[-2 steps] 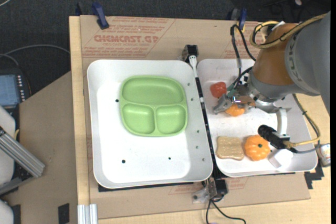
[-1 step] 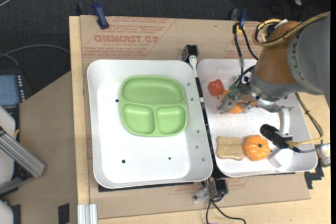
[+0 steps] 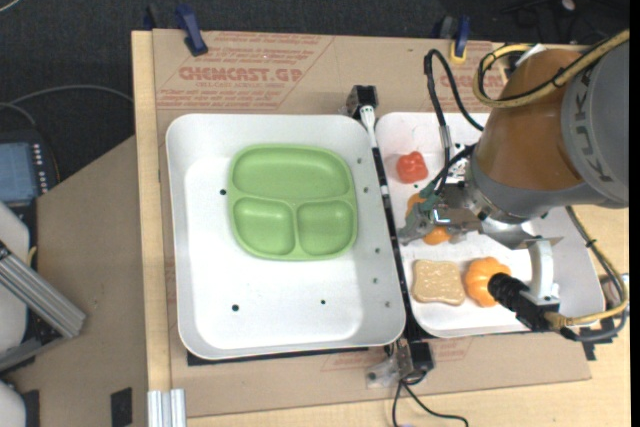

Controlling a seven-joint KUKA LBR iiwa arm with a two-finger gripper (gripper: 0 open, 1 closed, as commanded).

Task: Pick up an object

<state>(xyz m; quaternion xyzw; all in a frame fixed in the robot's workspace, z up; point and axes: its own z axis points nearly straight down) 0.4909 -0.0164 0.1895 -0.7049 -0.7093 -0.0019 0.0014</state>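
Claw [image 3: 428, 215] low inside the right bin [image 3: 405, 130], near that bin's left edge, about halfway along it. Seen from above, the wrist and grey arm [image 3: 530, 145] with its orange band cover most of it. Cannot tell whether the claw is spread or pressed together, nor whether it grips anything.

Small orange object [image 3: 436, 237] directly at the claw's tip, partly hidden under it. It looks to be touching or just beside the claw; contact not certain. It lies on the bin floor close to the left edge.

Red object [image 3: 411, 166] nearby, toward the far-left corner of the right bin, apart from the claw.

Toy bread slice [image 3: 438, 283] flat near the near-left corner of the same bin, clear of the claw.

Round orange fruit [image 3: 481, 277] just beside the bread slice, on its right, at or almost at contact with it.

Left bin [image 3: 200, 245] sits flush against the right bin. Green divided plate [image 3: 293, 200], three compartments, lies flat in it, nearer the far edge than the near edge and well apart from the claw.

Both bins rest on a brown board [image 3: 250, 75] printed with red lettering. Blue clamps [image 3: 190, 30] on its far edge.
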